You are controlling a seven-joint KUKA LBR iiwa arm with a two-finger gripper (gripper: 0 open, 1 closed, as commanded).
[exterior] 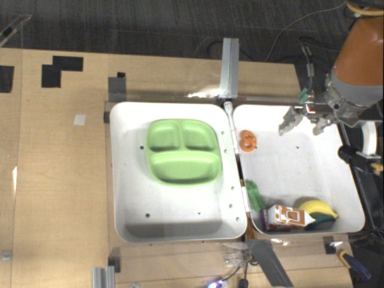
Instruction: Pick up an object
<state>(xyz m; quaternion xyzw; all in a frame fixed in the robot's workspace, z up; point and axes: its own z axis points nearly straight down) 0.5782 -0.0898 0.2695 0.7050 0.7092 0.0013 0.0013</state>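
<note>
The claw (305,123) hangs over the far part of the right bin (354,188), its two fingers spread apart with nothing between them. In that bin an orange pretzel-shaped toy (248,140) lies by the left wall, while a green piece (254,195), a small carton (287,217) and a banana (318,208) crowd the near edge. The left bin (126,179) holds a green divided plate (182,150).

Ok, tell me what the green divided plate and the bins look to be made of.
Green divided plate: likely molded plastic, matte, judging by its uniform color and soft rounded compartment ridges. Left bin and right bin: probably white plastic, slightly glossy, with rounded corners and faint sheen; painted metal can't be ruled out.
</note>
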